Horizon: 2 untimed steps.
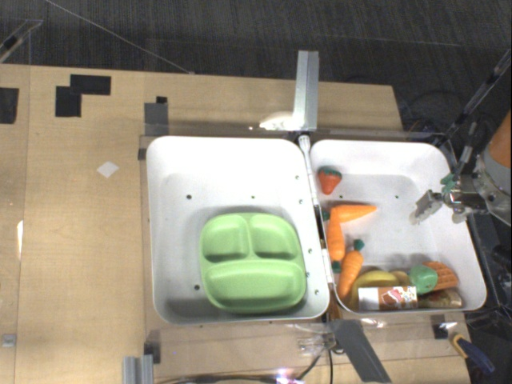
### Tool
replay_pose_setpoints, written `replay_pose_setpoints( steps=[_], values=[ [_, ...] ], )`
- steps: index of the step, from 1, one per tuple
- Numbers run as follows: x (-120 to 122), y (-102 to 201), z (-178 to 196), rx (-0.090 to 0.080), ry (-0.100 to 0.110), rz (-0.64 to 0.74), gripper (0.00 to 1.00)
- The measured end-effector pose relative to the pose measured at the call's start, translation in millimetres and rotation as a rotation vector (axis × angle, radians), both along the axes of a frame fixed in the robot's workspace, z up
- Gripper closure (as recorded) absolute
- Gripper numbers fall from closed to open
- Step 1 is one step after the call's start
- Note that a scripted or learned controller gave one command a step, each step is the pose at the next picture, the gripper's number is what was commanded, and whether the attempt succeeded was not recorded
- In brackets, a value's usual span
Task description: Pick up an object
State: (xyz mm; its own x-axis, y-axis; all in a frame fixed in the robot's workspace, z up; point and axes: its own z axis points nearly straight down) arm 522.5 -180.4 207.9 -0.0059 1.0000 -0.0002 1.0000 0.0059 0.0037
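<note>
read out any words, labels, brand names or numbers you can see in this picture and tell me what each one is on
No text can be read here.
The small white and red-brown packet lying along the near wall of the right white bin: it has printing, too small and blurred to read.
The green divided plastic plate in the left white bin: no markings seen.

Reaching in from the right edge, wrist low at mid-height of the scene. Gripper (426, 206) extended leftward, pale metal fingers (422, 205) angled down and to the left, nothing visible between them. Orange band glimpsed at the far right edge, dark cabling running up behind the wrist.
</note>
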Motion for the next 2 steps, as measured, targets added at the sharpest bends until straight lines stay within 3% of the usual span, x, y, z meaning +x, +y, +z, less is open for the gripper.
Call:
replay_pose_setpoints(
  steps=[1,2],
  values=[
    [35,53,-90,0.0,0.001,0.118,0.0],
    [39,35,-84,0.0,-0.002,-0.036,0.0]
  ],
)
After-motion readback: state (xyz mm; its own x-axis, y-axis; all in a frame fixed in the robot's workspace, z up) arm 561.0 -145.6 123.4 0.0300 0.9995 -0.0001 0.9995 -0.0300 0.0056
